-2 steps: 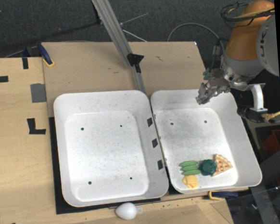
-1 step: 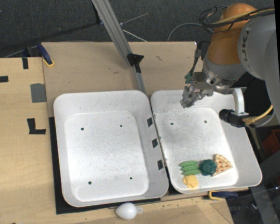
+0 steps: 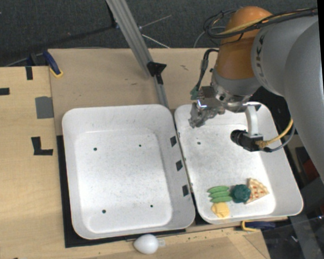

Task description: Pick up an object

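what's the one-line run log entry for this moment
arm: over right bin far end | gripper: nothing seen held | toys: clustered at near end, apart from gripper | left bin: untouched | pick: not yet done

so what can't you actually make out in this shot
- Gripper, camera view: small and dark over the right bin's far corner; open or shut cannot be told.
- Toy pile at the right bin's near end: green, yellow and waffle-patterned pieces overlap, so their exact shapes and count are unclear.
- White egg-like object below the left bin: too small to identify.
- Arm: cut off by the right edge.
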`<state>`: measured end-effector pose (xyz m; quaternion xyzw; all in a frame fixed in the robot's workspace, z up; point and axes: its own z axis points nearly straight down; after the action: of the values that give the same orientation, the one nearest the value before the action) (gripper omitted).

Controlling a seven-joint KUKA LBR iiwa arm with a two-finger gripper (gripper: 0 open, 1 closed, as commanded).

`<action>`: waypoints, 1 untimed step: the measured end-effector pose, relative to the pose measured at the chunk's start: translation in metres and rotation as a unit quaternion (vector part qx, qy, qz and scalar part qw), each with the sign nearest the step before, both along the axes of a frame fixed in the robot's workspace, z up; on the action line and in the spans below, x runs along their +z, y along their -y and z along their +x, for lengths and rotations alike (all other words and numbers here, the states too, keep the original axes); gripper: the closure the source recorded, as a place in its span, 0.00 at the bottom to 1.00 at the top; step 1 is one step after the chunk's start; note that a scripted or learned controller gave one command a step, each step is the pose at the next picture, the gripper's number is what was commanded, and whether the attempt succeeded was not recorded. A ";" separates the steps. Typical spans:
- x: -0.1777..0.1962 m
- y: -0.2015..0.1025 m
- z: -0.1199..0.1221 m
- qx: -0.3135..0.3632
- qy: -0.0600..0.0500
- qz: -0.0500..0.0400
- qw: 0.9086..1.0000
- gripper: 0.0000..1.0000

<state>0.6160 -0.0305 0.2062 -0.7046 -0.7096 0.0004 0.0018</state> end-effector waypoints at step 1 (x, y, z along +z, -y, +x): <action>-0.005 -0.056 0.004 0.000 0.001 0.000 1.000 1.00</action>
<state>0.6205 0.0256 0.2014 -0.7045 -0.7097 0.0001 0.0013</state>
